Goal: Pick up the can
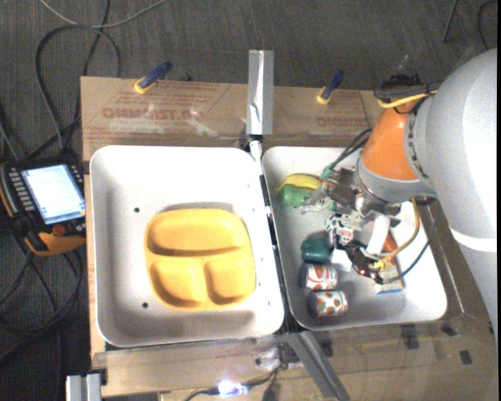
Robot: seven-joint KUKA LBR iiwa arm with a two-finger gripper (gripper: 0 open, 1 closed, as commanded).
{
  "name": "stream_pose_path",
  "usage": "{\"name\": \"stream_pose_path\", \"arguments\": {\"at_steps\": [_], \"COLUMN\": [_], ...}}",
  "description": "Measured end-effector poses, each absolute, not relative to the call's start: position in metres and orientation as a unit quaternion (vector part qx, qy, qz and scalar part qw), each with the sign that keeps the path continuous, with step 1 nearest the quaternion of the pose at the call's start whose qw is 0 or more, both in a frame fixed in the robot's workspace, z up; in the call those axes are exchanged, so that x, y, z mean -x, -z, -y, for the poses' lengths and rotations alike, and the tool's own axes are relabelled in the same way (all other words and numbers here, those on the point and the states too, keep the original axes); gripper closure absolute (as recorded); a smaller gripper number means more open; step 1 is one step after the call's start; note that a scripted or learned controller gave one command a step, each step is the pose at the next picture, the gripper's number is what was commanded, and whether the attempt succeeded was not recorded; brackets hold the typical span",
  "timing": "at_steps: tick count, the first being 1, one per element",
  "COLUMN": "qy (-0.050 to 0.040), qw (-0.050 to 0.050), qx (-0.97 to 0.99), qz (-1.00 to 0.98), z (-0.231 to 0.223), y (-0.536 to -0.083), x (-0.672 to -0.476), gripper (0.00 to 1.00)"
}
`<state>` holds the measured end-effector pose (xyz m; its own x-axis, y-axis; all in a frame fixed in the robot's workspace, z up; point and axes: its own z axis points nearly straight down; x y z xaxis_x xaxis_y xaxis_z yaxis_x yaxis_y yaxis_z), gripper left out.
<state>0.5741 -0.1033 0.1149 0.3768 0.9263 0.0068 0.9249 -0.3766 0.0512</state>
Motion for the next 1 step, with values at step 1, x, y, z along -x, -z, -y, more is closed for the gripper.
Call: {"name": "stream_pose_path", "arguments": {"at_steps": [1], "qy": [-0.0026], "qw": [0.006], "qx": [-0.823], "qz": [-0.568], "z": [0.1298], "y": [-0.0894], "x": [-0.4933], "gripper": [0.0]}}
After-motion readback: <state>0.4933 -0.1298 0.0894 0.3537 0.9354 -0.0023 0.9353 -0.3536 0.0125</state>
